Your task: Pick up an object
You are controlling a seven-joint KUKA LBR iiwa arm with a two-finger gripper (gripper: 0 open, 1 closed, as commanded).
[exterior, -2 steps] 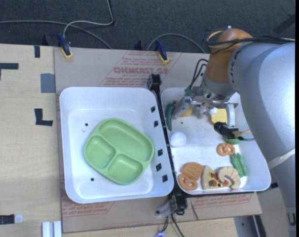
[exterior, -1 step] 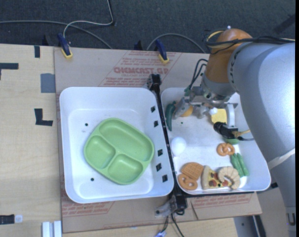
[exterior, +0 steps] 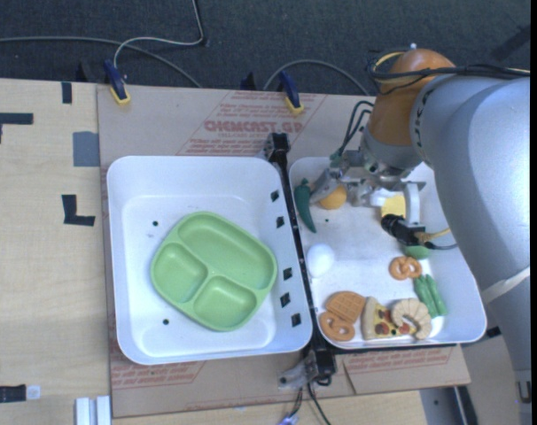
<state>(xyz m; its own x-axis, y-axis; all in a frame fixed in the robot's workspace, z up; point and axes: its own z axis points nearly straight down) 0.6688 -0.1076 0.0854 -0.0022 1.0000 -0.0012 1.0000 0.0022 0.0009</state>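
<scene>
My gripper (exterior: 343,189) hangs low over the far part of the right bin (exterior: 468,312). It is open, with one finger (exterior: 318,187) to the left of a small orange-yellow toy fruit (exterior: 333,198) and the other to its right. The fruit lies on the bin floor between them, and the view does not show whether they touch it. A dark green pepper (exterior: 302,212) lies just left of it against the bin wall. A yellow piece (exterior: 393,205) sits to the right, partly under the wrist.
Nearer in the right bin lie a white egg (exterior: 320,259), a pretzel (exterior: 406,268), a green bean pod (exterior: 430,293), a waffle (exterior: 346,305) and a pizza slice (exterior: 379,319). The left bin (exterior: 127,237) holds a green divided plate (exterior: 214,269).
</scene>
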